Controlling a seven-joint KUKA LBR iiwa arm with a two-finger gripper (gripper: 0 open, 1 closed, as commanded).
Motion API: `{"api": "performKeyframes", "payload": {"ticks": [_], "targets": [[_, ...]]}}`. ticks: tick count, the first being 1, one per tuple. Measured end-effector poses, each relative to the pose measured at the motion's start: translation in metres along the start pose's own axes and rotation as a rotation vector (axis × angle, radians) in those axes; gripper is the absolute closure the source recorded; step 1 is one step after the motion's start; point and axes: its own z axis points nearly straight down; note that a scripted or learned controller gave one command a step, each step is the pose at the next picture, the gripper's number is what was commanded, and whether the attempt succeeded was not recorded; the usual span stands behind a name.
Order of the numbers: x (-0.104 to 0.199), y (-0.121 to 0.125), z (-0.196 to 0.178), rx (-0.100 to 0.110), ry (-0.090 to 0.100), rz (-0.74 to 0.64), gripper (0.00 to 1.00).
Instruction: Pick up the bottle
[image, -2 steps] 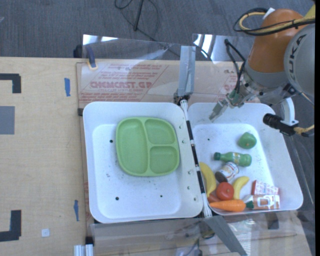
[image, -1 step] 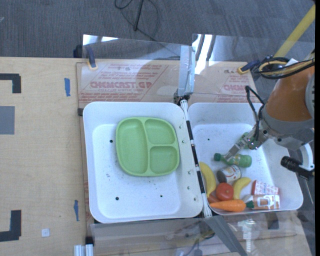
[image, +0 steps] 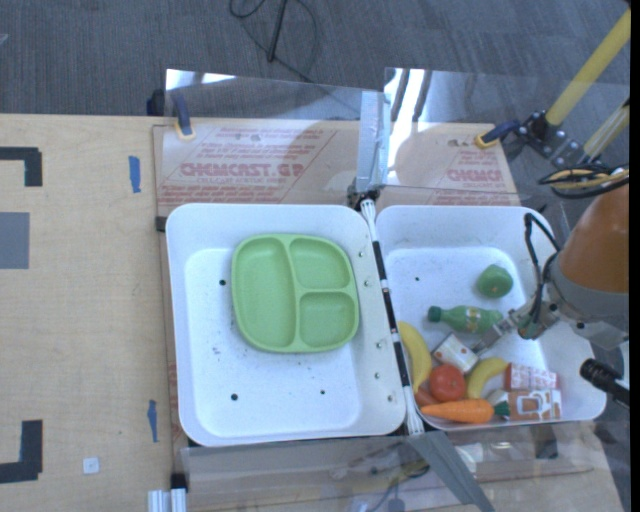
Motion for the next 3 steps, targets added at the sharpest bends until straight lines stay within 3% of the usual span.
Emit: {"api": "performKeyframes", "payload": {"ticks": [1, 2, 3], "targets": [[0.000, 0.000, 0.000, 0.000, 0.000, 0.000, 0.00], [0.029, 0.092, 0.000, -0.006, -0.001, -0.163, 0.00], [0.026, 0.093, -0.012, -0.013, -0.010, -0.160, 1.00]]}}
